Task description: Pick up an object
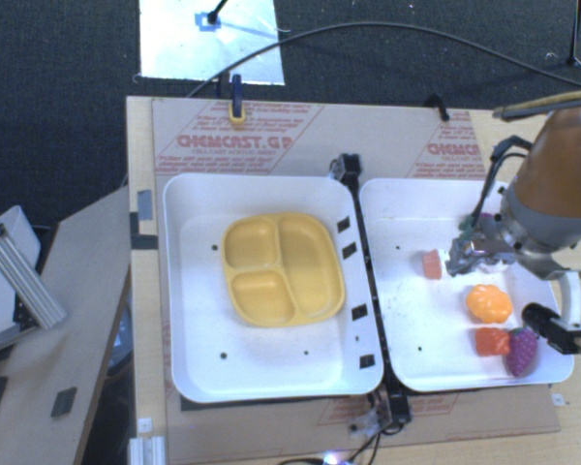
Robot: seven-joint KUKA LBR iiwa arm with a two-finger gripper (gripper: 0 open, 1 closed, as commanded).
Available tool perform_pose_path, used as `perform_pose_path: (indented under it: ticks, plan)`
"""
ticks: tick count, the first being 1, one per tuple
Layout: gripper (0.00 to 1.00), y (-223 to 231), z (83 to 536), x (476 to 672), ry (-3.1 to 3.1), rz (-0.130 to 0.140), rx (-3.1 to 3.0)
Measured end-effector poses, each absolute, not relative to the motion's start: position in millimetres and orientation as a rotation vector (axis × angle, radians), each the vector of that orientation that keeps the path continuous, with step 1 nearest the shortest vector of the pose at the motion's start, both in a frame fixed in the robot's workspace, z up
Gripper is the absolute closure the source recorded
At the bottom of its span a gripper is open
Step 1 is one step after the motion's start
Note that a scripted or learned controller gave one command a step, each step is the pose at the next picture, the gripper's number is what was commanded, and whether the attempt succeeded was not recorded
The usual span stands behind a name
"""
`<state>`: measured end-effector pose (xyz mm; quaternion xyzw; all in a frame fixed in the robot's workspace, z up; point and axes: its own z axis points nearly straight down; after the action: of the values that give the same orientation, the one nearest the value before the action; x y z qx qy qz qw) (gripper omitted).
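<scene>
two white bins sitting side by side on a sheet printed with "chemcast gp" in red, and the same print repeats partly cut off near the top right corner of the sheet. left bin has a yellow divided tray lying flat in the middle, three compartments, nothing in them that i can see.

right bin is where the pickable stuff is: a small pinkish-orange block toward the middle left, an orange round fruit-looking thing below right of it, a red-orange block under that, and a purple grape-ish bunch touching the red block's right side near the bin's lower right corner.

the arm comes in from the right, orange band up top, and the gripper hangs low over the right bin just beside the pinkish block, on its right. nothing visibly between the fingers, and honestly i can't tell if they're spread or closed from this angle.
</scene>
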<state>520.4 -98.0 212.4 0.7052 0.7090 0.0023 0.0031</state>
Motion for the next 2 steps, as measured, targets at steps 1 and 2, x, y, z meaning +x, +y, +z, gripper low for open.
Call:
perform_pose_path:
  ticks: [1,2]
  plan:
    - [1.00,-96.3,262.3,531.6,2.223,0.007,2.211]
    - [1.00,-55.7,251.5,550.9,2.228,0.004,2.211]
